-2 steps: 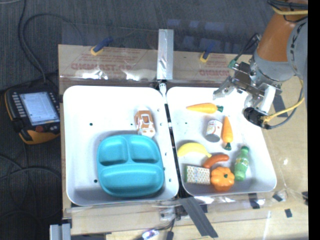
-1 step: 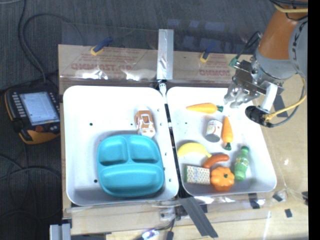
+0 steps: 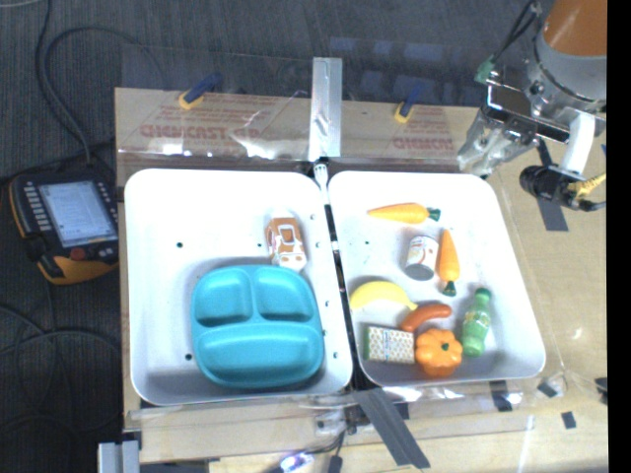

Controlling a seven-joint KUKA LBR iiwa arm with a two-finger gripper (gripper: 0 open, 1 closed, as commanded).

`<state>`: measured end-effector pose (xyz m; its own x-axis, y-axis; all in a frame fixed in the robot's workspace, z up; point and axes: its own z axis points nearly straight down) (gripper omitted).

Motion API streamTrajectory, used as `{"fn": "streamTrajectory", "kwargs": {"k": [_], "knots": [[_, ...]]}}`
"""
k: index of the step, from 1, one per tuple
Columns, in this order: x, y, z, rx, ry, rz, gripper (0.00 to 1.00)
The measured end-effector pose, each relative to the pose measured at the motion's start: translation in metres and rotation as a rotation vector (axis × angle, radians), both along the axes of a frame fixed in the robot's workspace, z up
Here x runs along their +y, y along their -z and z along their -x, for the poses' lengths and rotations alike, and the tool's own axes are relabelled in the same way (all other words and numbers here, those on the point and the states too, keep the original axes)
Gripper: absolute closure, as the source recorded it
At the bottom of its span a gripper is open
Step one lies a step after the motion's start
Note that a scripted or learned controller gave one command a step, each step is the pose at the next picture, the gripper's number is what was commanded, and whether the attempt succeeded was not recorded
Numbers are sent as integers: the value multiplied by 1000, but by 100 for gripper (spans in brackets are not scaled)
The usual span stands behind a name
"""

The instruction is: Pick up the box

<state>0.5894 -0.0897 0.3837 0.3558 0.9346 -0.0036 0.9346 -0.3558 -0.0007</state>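
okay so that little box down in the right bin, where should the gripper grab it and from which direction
Probably from straight above, closing across the ends of the box that point at the bin's near and far walls. It lies flat near the front wall of the right bin, with the pumpkin against one side and the banana crowding behind, so sideways approaches look blocked.

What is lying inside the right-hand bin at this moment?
Right bin: two carrots, can, banana, sausage, box, pumpkin, green bottle. The pumpkin hides the box's right edge.
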Motion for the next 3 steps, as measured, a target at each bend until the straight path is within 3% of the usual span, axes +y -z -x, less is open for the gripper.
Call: {"fn": "streamTrajectory", "kwargs": {"k": [1, 2, 3], "knots": [[-17, -50, 20, -2, -101, 2, 100], [-35, -50, 35, 0, -72, -1, 100], [-64, -49, -3, 1, -40, 2, 100]]}}
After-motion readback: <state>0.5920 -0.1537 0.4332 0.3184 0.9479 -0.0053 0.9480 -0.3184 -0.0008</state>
